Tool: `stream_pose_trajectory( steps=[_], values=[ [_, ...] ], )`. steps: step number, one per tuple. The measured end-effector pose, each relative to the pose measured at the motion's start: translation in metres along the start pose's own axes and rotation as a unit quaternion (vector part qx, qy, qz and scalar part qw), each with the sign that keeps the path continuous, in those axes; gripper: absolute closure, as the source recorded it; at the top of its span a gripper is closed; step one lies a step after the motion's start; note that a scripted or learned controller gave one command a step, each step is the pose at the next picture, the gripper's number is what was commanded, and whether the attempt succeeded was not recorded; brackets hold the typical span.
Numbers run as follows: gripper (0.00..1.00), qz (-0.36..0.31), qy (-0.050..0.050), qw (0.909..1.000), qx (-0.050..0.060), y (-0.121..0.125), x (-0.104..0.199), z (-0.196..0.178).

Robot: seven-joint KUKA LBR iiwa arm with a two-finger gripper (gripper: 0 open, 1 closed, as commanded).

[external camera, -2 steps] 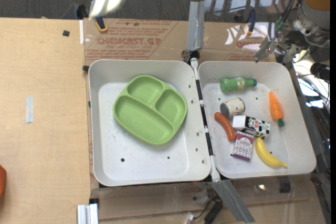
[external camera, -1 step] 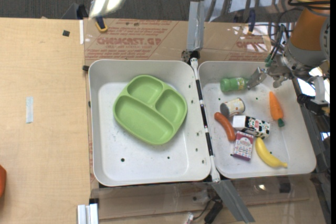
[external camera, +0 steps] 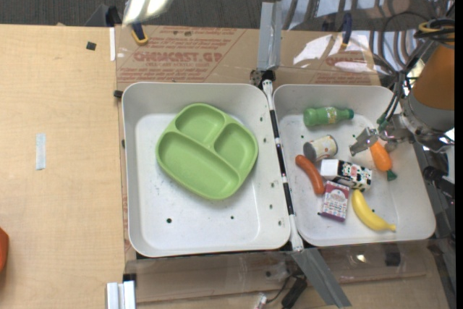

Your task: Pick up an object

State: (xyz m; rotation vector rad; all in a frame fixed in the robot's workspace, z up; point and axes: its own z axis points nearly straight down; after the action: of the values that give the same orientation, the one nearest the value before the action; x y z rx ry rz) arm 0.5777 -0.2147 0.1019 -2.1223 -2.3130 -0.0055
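Note:
My gripper (external camera: 373,140) hangs low over the right bin (external camera: 412,228), near its right wall. Directly beneath and touching it in the view is an orange carrot (external camera: 380,156) with a green tip; whether it is held is unclear. To the left lie a green bottle (external camera: 328,115), a small can (external camera: 320,148), a red sausage (external camera: 310,174), a white and black box (external camera: 349,171), a pink packet (external camera: 335,201) and a yellow banana (external camera: 371,213).
The left bin (external camera: 141,221) holds a green divided plate (external camera: 207,150). A metal divider (external camera: 278,155) runs between the bins. Cardboard (external camera: 181,54) stands behind them, and cables (external camera: 434,32) hang by the arm at the right.

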Motion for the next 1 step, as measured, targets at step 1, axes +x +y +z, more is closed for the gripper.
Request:
stream_pose_trajectory(
  steps=[1],
  values=[
    [1.00,0.002,-0.002,1.0000,-0.001,0.0002,-0.0019,-0.0096]
  ],
)
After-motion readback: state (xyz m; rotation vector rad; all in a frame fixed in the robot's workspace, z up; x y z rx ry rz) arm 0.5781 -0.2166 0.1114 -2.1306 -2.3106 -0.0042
